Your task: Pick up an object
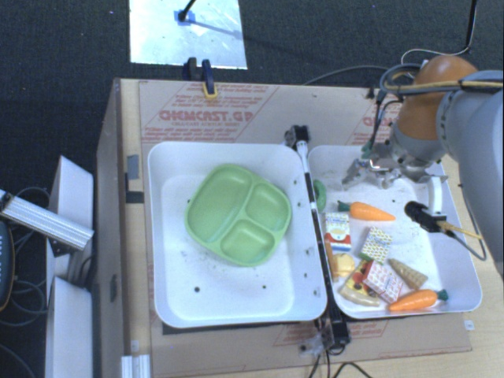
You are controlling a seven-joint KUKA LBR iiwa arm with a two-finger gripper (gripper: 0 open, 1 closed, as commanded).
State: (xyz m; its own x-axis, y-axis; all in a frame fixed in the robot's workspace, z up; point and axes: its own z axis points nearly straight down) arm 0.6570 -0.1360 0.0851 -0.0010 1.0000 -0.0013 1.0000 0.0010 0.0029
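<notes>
Camera view from above the desk [126,132]. Tool [376,172] hovers over the far end of the right bin [472,290]; whether it is apart or together cannot be told, and nothing is seen in it. Candidate objects lie nearer: one carrot [370,210] just below the tool, another carrot [415,299] at the near edge. Left bin [169,305] holds a green tray [239,213]. Step: approach; next, probably, descent onto one object.
</notes>
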